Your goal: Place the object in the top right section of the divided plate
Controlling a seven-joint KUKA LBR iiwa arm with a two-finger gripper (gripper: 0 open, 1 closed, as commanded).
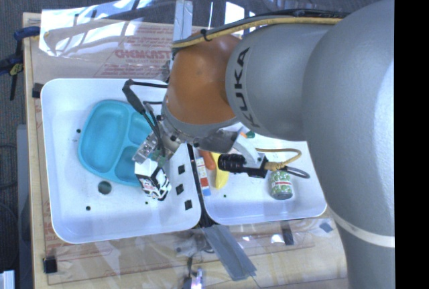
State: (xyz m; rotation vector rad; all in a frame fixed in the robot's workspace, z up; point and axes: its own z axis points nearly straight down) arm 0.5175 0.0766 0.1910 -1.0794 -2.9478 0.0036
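Note:
A blue divided plate [107, 137] lies in the left bin [60, 214], towards its middle. My gripper [150, 157] reaches down from the orange wrist over the plate's lower right edge. Directly under its tip is a small white object with black patches [155, 186], just off the plate's rim above the bin floor. The view does not show whether this object is gripped or resting on the bin. The arm hides the plate's right side.
A small dark round piece [104, 188] lies on the left bin floor below the plate. In the right bin [268, 214] are an orange and yellow item [216, 172] and a green-lidded jar [281, 184]. The arm covers most of the right bin.

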